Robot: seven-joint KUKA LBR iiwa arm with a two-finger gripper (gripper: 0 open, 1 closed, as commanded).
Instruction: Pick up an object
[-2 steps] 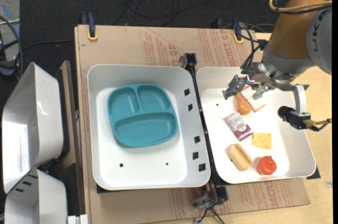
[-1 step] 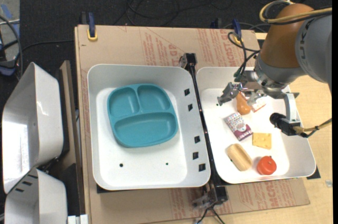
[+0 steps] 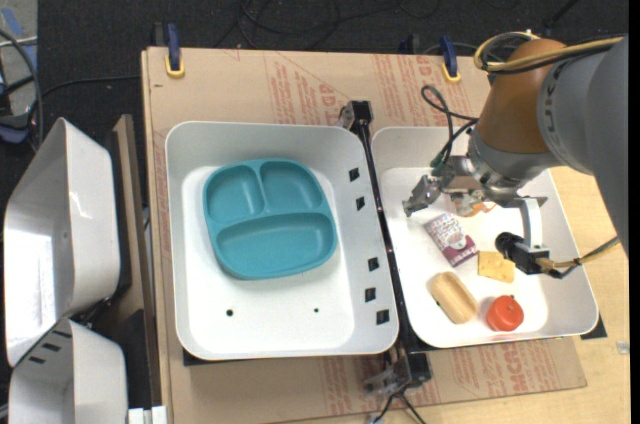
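Observation:
In the right bin [image 3: 420, 312] several small objects lie close together: a maroon and white packet [image 3: 450, 239], a yellow wedge [image 3: 495, 266], a tan bread roll [image 3: 453, 297] and a red round object [image 3: 505, 313]. My gripper [image 3: 442, 194] hangs low over the bin's upper middle, just above and slightly left of the packet. The arm's grey body with its orange band [image 3: 515, 102] reaches in from the upper right and hides the bin's far right part. I see nothing held.
The left bin [image 3: 190, 312] holds a teal divided plate [image 3: 268, 217]. A black clip and cable [image 3: 522, 252] trail from the wrist beside the yellow wedge. A black divider [image 3: 380, 232] runs between the bins. Another white tub [image 3: 55, 222] stands off the bench at the left.

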